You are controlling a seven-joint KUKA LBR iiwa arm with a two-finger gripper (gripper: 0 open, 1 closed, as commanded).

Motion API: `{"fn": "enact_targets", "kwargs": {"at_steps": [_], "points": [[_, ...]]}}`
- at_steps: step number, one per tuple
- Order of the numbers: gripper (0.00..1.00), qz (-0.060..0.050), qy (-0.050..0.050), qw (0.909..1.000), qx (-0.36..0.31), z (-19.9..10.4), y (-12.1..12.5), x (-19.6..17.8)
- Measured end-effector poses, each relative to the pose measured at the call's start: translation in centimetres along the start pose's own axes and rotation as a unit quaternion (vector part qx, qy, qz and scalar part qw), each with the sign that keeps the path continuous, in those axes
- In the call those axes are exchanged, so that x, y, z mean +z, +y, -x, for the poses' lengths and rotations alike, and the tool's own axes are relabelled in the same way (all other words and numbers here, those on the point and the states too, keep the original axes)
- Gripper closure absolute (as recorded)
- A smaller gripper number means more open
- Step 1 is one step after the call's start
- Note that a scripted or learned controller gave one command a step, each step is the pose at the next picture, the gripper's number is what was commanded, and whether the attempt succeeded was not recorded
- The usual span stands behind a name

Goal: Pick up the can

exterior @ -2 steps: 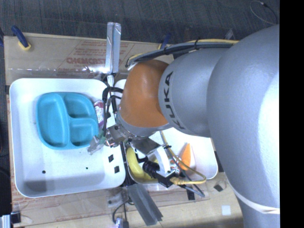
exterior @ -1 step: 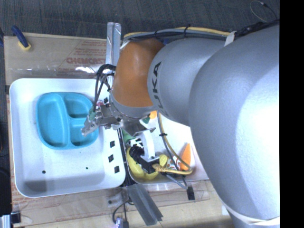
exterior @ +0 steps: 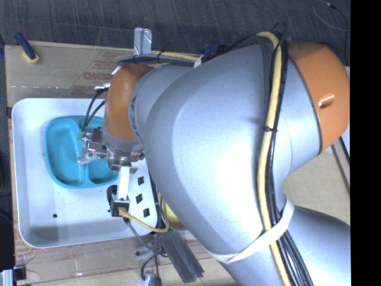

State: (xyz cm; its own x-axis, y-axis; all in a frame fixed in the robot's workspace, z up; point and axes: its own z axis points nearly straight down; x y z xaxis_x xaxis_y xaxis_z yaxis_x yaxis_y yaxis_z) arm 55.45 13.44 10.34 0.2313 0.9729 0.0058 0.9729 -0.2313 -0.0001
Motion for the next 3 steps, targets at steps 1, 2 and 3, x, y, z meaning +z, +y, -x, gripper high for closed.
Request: {"fn": "enact_targets", "kwargs": {"at_steps": [1,2,3], "points": [[0.0,-0.018,0.008,0.9997,0.017,-0.6,4.8,0.9],[0.0,-0.008,0.008,0.9996,0.027,-0.5,4.2,0.9],[0.0,-0.014,0.005,0.9757,0.219,-2.2,4.0,1.1]]}}
